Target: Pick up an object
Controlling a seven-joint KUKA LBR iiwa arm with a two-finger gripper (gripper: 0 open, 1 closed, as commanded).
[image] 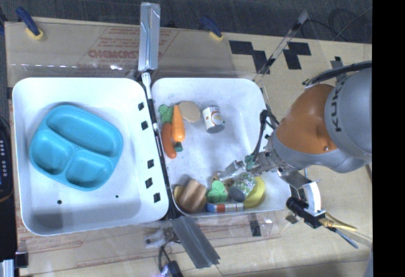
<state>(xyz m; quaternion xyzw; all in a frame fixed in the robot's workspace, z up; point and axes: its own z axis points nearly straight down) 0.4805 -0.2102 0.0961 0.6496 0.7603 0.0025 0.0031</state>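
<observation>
My gripper [235, 170] hangs low in the right bin [209, 89], just above a cluster at its front edge. That cluster holds a yellow banana [257, 192], a grey lump [237, 193], a green toy [218, 190] and a brown bread piece [192, 194]. A red and blue stick [221, 207] lies along the front wall. Farther back are two orange carrots [174, 131], a tan oval piece [188, 110] and a small white can [213, 118]. The gripper touches or nearly touches the grey lump and the banana; I cannot see anything held.
The left bin [38, 206] holds a blue divided plate [76, 146]. A black-marked divider [152, 143] separates the bins. The arm's orange band [304, 127] sits over the right bin's right wall. A metal post [149, 35] stands behind the bins.
</observation>
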